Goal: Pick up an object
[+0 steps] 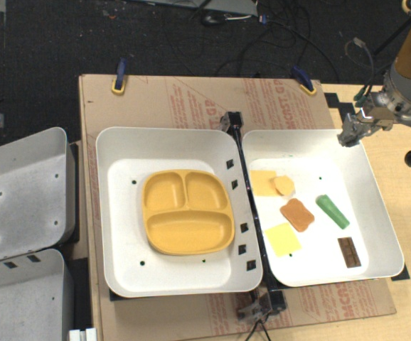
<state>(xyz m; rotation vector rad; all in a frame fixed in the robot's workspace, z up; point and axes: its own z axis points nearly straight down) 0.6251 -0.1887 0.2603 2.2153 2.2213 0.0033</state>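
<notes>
The right bin [376, 190] holds several small pieces: a green stick [332, 212], a brown bread-shaped piece [297, 214], a yellow square [283, 240], a dark brown bar [348, 252], a pale orange square [262, 183] and a small orange round piece [284, 185]. My gripper [350, 132] hangs at the bin's far right corner, above the rim, well away from all of them. Nothing shows between its fingers.
The left bin [120, 162] holds a yellow divided plate [188, 212]. A black divider with clips [242, 190] runs between the bins. Grey metal trays [20, 190] lie to the left of the bench. Cables trail across the dark floor behind.
</notes>
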